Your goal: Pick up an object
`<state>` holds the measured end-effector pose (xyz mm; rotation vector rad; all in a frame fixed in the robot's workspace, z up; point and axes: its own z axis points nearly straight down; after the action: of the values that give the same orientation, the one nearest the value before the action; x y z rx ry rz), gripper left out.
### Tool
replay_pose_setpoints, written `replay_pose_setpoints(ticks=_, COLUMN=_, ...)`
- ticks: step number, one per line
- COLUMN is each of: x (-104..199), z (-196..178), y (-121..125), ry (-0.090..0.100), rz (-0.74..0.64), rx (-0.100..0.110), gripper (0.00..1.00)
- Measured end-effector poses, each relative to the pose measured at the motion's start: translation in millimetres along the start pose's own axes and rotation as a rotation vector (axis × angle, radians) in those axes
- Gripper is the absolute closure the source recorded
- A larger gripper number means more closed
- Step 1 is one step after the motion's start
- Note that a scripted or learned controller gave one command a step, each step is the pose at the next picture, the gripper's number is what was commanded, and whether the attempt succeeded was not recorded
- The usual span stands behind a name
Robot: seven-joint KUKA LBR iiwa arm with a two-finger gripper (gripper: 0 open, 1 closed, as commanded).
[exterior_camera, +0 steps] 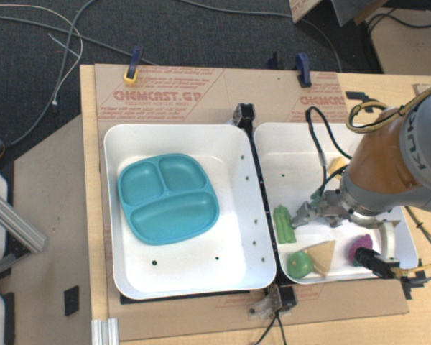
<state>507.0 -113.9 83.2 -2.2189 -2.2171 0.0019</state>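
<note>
Inspection finds the gripper low in the right bin, reaching in from three o'clock, and whether it is open or closed cannot be told from this slanted view, since the metal parts blur against the white floor. Nothing is seen gripped. The nearest candidate is a green block, an elongated piece lying flat at about eight o'clock of the gripper and just beside it, close to the divider between the bins. It looks like a toy food item: judged light, rigid, probably smooth plastic and somewhat slippery, so the sound hold would be across its narrow width near mid-length. Around it lie a round green piece at six o'clock of the block, a tan wedge touching or nearly touching that round piece, and a purple item further toward four o'clock (partly covered by the arm's hardware). A yellow item sits at the bin's upper part, behind a black cable. The obstructions are judged to be the bin's wall at the divider, which crowds the block's left side, and the neighbouring pieces below. The left bin holds a teal divided plate, well apart.
</note>
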Motion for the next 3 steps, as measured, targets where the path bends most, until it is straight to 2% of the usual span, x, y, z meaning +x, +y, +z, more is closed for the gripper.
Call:
replay_pose_setpoints(ticks=1, x=0.6, z=-10.9, y=0.9, ry=0.001, rz=0.0, rx=-0.002, gripper=1.0)
replay_pose_setpoints(ticks=3, x=-1.3, z=-124.3, y=9.3, ry=-0.004, rz=-0.003, rx=-0.009, gripper=1.0)
